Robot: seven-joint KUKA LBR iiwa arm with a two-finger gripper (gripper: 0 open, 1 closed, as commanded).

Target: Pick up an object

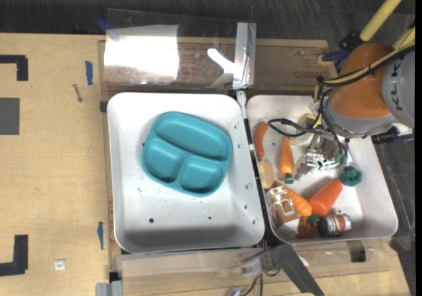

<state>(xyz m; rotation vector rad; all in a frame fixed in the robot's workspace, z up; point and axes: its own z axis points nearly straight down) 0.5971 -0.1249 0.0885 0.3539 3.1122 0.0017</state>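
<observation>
I see the gripper [321, 158] low in the right bin [386, 206], among toy carrots [286, 158] and an orange pepper [326, 197]. Whether it grips anything, I cannot tell. A can [334, 224] lies near the bin's front edge. The teal tray [186, 152] sits in the left bin [125, 209].

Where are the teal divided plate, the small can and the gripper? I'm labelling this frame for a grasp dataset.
Teal divided plate [188, 151]: camera view, on the ridge between its compartments.
Small can [334, 224]: camera view, on its side wall.
Gripper [321, 159]: camera view, midway between its fingertips.
</observation>
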